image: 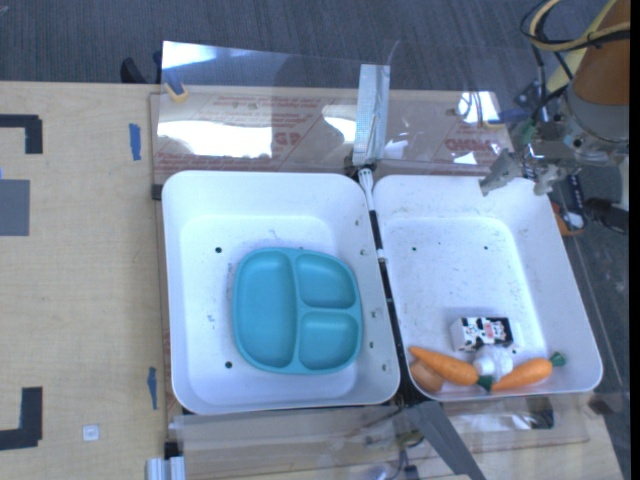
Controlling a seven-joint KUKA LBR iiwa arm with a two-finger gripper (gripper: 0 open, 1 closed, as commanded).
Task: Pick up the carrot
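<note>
I count two white bins on the counter (70, 268), side by side. The left bin (190, 228) holds one teal divided plate (297, 310) with three compartments, lying flat near the bin's centre.

The right bin (450, 238) carries everything else, all bunched toward its 6 o'clock edge. I see two carrots: one carrot (445, 365) at about 7 o'clock in the bin, and a second carrot (525, 372) at about 5 o'clock, its green top pointing toward the 3 o'clock side. Tucked against the first carrot at its 7 o'clock side is one small orange-brown lump (427, 376) that I can't identify. Between the two carrots sits one small white piece (486, 365), and just above them, toward 12 o'clock, one black-and-white toy (484, 332), too small to name.

My arm (600, 78) sits at the bin's 1 o'clock corner, well apart from the carrots. The claw (520, 168) hangs over that far rim; I can't tell how far open it is, and I see nothing in it.
</note>
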